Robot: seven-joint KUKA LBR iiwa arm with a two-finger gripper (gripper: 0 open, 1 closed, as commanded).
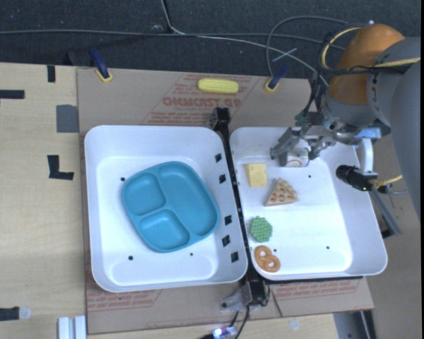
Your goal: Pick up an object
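Observation:
My gripper hangs over the back of the right bin, its dark fingers spread apart with nothing between them. Just in front and to its left lies a yellow cheese block. A pizza slice rests close by, toward the bin's middle. Further forward sit a green broccoli piece and a brown pretzel.
The left bin holds a blue divided plate. A yellow banana-like toy lies on the cardboard behind the bins. A black divider with clips separates the two bins. Cables run behind the arm.

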